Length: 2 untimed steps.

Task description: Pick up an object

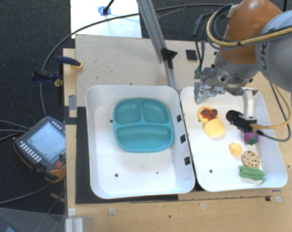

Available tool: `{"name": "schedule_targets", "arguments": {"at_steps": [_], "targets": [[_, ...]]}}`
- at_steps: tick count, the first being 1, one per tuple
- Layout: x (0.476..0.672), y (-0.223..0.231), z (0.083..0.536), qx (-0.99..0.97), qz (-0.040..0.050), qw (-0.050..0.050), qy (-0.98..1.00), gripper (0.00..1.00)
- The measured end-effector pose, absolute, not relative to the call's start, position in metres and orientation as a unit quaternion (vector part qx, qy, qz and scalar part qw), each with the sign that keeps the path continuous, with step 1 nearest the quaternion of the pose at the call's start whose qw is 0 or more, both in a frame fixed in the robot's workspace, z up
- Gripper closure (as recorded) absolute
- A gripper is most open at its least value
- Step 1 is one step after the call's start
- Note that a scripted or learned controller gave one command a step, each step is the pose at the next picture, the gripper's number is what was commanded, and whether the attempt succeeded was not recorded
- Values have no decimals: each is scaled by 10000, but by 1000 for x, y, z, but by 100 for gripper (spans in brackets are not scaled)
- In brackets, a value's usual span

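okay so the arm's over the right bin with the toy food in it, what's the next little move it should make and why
Probably a short shift toward the bin's near side and then down. The gripper sits over the far left corner of the right bin, just beyond the pizza slice, with the yellow piece next in line. Nothing appears between its fingers, and the pizza slice looks like the nearest object.

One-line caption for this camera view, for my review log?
Gripper hovers over right bin of toy foods; teal divided plate in left bin.
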<state>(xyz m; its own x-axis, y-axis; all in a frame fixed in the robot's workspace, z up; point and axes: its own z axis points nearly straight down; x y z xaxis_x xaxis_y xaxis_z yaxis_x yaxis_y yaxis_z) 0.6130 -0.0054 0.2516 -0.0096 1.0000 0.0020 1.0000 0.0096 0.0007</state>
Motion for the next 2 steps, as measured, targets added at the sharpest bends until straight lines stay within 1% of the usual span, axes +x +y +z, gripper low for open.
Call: {"name": "schedule_targets", "arguments": {"at_steps": [1,2], "targets": [[590,53,243,-7036,-1,10,-7105,100],[570,97,241,-7035,-2,12,-7107,100]]}}
